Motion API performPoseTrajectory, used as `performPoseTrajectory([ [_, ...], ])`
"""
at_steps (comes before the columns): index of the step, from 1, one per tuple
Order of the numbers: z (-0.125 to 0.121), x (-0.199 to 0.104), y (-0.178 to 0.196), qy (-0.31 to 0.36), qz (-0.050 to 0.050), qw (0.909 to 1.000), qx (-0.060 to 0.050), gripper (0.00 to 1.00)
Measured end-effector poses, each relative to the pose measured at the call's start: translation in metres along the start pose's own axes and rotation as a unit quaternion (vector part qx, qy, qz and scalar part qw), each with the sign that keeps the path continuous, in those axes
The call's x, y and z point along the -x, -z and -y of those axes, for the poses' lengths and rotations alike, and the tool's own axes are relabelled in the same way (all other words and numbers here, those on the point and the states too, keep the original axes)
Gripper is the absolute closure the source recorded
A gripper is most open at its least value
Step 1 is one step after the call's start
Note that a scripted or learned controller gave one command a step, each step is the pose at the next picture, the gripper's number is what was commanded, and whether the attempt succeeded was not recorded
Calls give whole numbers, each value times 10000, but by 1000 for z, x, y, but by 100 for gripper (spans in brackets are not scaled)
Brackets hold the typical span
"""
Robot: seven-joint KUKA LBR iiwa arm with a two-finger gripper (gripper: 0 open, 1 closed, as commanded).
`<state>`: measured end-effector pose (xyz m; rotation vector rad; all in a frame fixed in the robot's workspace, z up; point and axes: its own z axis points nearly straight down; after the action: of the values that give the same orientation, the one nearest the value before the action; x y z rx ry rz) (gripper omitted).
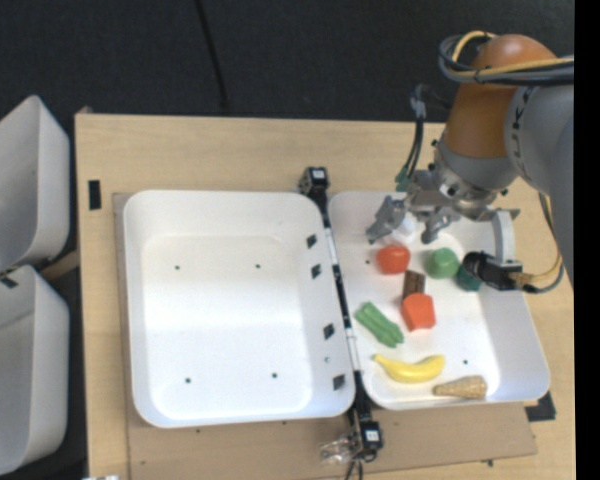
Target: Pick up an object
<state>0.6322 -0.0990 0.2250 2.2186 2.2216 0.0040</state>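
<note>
On the counter (100,368) we see the left bin (140,298), then the right bin (520,348) with its items: a green pod (379,323), a banana (410,368), a red ball (392,259), a red block (418,311), a green ball (441,262) and a tan cone (460,389). The claw (412,222) hangs spread apart above the red ball, gripping nothing

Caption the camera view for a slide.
Open pincer poised over right bin above red ball and green ball.
</note>
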Motion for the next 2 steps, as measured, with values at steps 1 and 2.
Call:
performPoseTrajectory([
  [1, 21, 6, -111, -11, 13, 10000, 0, 0],
  [2, -35, 8, -112, -47, -1, 10000, -58, 0],
])
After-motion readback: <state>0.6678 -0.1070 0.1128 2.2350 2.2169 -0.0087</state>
